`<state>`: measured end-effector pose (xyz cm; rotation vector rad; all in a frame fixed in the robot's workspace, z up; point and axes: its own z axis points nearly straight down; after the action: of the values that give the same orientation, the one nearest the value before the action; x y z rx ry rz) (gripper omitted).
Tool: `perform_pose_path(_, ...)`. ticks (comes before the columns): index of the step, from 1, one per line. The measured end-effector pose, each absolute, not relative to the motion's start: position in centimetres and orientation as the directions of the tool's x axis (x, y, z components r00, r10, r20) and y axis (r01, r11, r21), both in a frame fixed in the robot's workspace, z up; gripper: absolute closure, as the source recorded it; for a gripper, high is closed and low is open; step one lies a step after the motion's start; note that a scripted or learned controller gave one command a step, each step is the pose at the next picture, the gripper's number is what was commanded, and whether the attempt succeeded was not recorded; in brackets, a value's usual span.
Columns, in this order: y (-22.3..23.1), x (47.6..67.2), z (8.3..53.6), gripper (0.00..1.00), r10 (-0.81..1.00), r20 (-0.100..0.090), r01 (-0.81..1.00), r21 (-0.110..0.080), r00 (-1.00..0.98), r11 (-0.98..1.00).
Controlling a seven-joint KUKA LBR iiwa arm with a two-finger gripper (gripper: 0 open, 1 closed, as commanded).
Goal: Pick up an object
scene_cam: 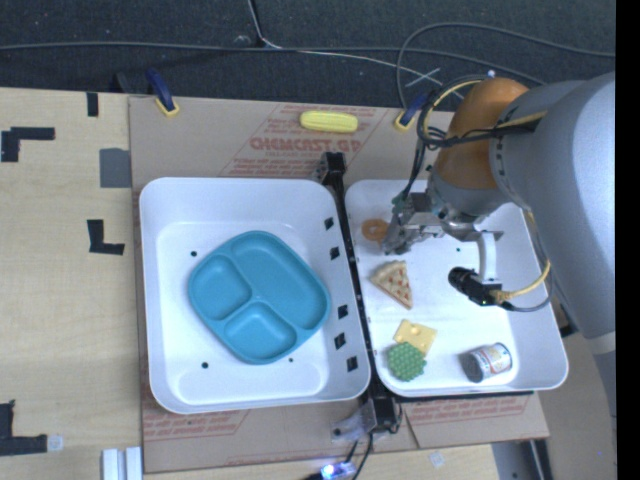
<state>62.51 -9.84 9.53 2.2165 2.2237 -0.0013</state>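
Camera view from above has my arm [560,168] coming in from the right, the orange band [480,133] bright over the far corner of the right bin [545,368]. My gripper [405,230] hangs low at that bin's upper-left part, and whether it is spread or closed I cannot tell — the wrist hardware covers too much of it.

Just to the left of the gripper lies a small tan ring-shaped piece [375,231], like a tiny doughnut, close to the bin's left wall. Below it sits a waffle-patterned wedge [394,283], near the gripper but apart from it. Further toward the near edge are a yellow cheese-like block [415,335] and a green bumpy round piece [406,361], touching each other. A small silver can [487,361] lies on its side in the near-right corner.

The left bin [160,268] holds a blue divided plate [258,295], sitting flat at a slight turn. Beyond both bins, on the cardboard sheet [230,133], rests a yellow banana-shaped toy [328,121] — well apart from everything else.
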Motion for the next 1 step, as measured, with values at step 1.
perform_pose_path(1, -10.11, 62.01, 13.86, 1.00, 1.000, 0.000, 1.000, 0.000, 0.000, 0.000)
